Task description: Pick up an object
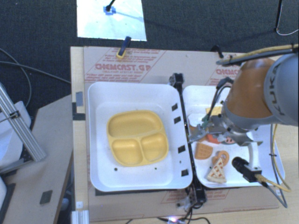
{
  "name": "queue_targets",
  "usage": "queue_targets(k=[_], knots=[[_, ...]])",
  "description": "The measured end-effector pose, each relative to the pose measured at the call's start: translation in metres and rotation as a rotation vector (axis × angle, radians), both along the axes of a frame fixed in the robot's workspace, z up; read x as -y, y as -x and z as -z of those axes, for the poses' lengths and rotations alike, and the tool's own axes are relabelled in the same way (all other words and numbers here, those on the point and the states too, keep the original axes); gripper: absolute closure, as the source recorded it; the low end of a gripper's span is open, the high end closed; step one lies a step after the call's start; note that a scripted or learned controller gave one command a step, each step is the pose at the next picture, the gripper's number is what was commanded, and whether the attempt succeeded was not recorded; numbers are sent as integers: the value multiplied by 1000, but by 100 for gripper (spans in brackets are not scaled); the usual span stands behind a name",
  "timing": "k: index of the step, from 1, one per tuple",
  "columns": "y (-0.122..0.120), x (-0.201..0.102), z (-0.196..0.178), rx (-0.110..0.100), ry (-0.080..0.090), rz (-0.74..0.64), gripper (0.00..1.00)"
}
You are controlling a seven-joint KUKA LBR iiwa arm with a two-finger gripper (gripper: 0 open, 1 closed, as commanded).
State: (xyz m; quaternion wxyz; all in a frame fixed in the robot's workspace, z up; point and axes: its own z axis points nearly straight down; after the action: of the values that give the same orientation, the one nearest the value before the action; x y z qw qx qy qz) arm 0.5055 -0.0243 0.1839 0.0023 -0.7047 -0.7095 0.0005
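Observation:
The right bin (198, 94) holds several toy food pieces. A round tan cookie (203, 151) lies near its left wall, with a brown pretzel (223, 156) and a triangular waffle piece (216, 172) to the right and front of it. A red piece (213, 137) peeks out from under the wrist, and a yellow piece (214, 110) shows further back. My gripper (202, 129) hangs low over the bin's left side, just behind the cookie and beside the red piece. The arm hides whatever lies under it.
The left bin (100, 171) carries a yellow three-compartment plate (137, 136) in its middle. A black divider with clips (182, 125) runs between the bins. The grey and orange arm (259, 92) covers the right bin's back right.

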Motion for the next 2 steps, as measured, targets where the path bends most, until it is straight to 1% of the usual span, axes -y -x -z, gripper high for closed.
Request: queue_targets(k=[1, 2], knots=[[20, -7, 0, 2, 1, 6, 0], [18, -6, -11, 6, 2, 6, 100]])
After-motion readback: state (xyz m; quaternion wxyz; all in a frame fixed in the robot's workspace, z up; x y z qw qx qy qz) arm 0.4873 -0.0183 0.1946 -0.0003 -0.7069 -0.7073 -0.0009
